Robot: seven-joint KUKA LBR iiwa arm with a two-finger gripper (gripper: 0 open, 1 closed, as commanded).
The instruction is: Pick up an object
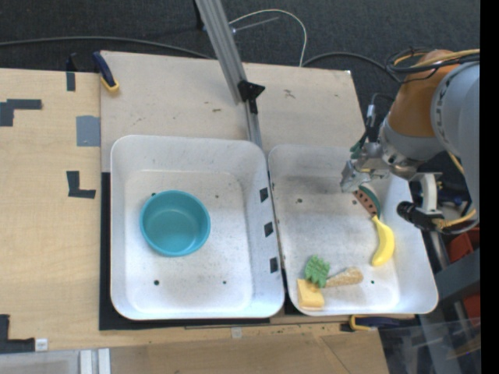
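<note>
A grey arm with an orange band reaches in from the right over the right bin (290, 209). Its gripper (356, 179) hangs low near the bin's far right corner; whether it is released or clenched cannot be told, and nothing is seen grasped.

The nearest thing is a small striped piece (368, 201), red and green, lying just beside the gripper on its near side, slanting toward the right edge. Just beyond it, a banana (382, 244) lies along the right edge, its long axis running far to near.

Toward the near edge sit a green toy (316, 270), a tan stick (345, 277) and a yellow block (310, 294), close together. They are well apart from the gripper.

The left bin (125, 162) holds a teal bowl (175, 223), farthest away. Nothing seems to block a short move to the striped piece.
</note>
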